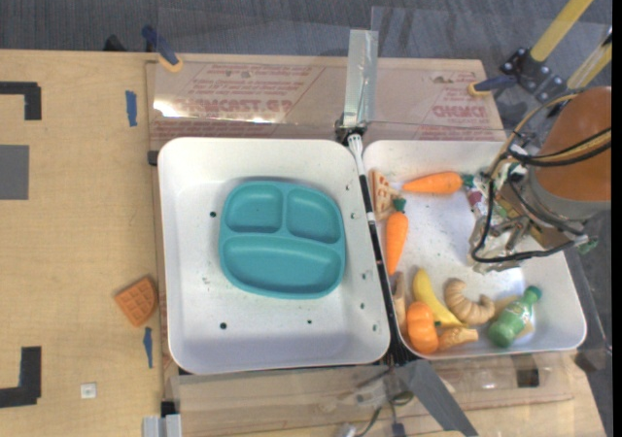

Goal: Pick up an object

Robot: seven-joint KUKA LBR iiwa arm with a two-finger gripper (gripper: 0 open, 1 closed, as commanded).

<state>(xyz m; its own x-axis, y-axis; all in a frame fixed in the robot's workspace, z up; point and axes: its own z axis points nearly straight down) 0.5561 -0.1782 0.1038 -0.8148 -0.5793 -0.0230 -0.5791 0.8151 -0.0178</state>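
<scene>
Green bottle [512,320] and croissant [468,303] at bin's near edge, just below-left of gripper [498,249]; jaws' state indiscernible.

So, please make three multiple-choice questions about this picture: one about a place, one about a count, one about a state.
1. Where does the teal divided plate lie?
A. in the left bin
B. in the right bin
C. on the bench outside both bins

2. How many toy carrots are in the right bin?
A. none
B. two
C. five

3. In what state is the green bottle?
A. standing upright
B. lying on its side
C. resting on the teal plate

Answers:
1 A: the plate sits in the middle of the left bin.
2 B: one carrot lies near the far wall, another carrot lies along the divider.
3 B: the bottle lies flat on the bin floor by the near right corner.
</scene>
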